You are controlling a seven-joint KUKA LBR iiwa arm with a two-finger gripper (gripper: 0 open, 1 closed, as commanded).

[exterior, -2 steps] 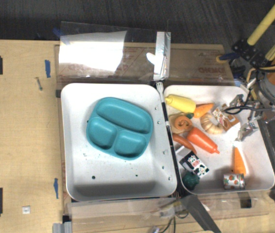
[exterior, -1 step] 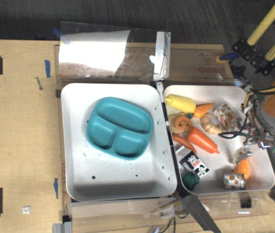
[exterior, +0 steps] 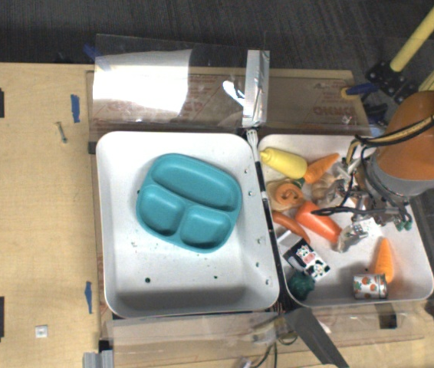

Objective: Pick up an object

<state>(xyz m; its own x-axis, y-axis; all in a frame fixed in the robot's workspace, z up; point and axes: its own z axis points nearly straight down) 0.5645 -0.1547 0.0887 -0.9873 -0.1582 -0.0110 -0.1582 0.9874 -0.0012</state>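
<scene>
The right bin (exterior: 420, 271) holds several small toys. My gripper (exterior: 350, 236) hangs low over its middle, right at the right end of a long red-orange piece (exterior: 315, 224). Its tip is hard to make out among cables and metal parts, and I see nothing clearly held. Close by lie a small carrot (exterior: 384, 257) and a small printed can (exterior: 369, 285) to the lower right. A black-and-white box (exterior: 307, 259) and a dark green lump (exterior: 301, 284) sit to the lower left. A yellow piece (exterior: 282, 161), an orange piece (exterior: 323, 167) and a round tan ring (exterior: 286, 195) lie farther back.
The left bin (exterior: 117, 267) carries a teal divided plate (exterior: 189, 200). A thin wall (exterior: 263, 205) separates the two bins. The arm's orange band (exterior: 424, 140) stands over the right bin's far right corner. Clear plastic sheets stand behind the bins.
</scene>
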